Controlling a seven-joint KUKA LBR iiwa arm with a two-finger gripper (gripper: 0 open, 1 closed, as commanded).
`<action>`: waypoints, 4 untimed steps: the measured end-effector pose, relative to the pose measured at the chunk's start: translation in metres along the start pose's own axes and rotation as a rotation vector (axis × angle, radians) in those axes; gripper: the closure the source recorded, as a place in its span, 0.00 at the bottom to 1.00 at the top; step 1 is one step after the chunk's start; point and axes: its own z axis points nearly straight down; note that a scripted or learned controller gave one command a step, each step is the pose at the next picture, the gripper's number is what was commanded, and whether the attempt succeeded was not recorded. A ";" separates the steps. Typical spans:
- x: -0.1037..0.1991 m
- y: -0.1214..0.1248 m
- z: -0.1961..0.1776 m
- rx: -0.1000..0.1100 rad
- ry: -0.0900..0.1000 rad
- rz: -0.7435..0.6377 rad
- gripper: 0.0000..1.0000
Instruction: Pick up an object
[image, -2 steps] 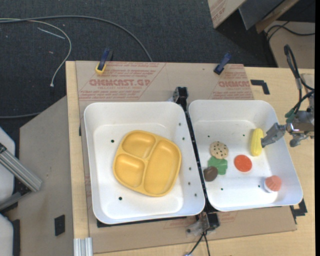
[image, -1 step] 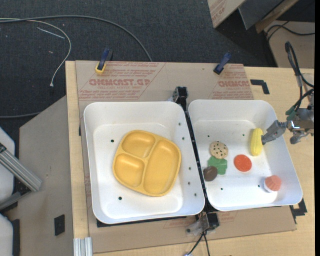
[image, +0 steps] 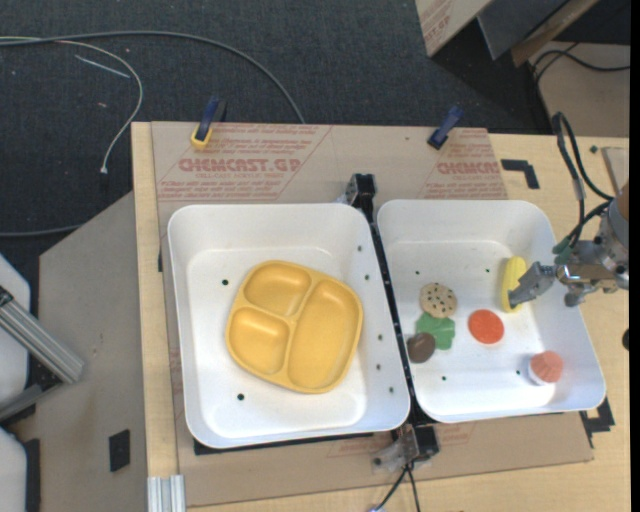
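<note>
Yellow divided plate (image: 295, 325), speckled tan cookie (image: 437, 298), orange disc (image: 486, 327), perhaps green leaf (image: 437, 330).

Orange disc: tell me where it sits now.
The orange disc lies in the right bin, between the green piece and the pink object, below the yellow item.

Even, fairly bright light falls from above, with no hard shadows. Both white bins, the left bin (image: 190, 300) and the right bin (image: 470, 225), come close to blowing out, their walls and floors barely separable. The yellow plate (image: 295, 325) throws a thin, soft shadow at its lower edge. The dark carpet (image: 90, 120) stays dim and grainy. Resolution is low; the small things in the right bin look soft, perhaps slightly blurred.
</note>
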 end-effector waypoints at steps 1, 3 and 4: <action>0.001 0.000 0.042 0.001 0.000 0.000 0.00; 0.006 0.008 0.075 -0.006 -0.001 -0.001 1.00; 0.003 0.018 0.018 -0.012 -0.005 -0.001 1.00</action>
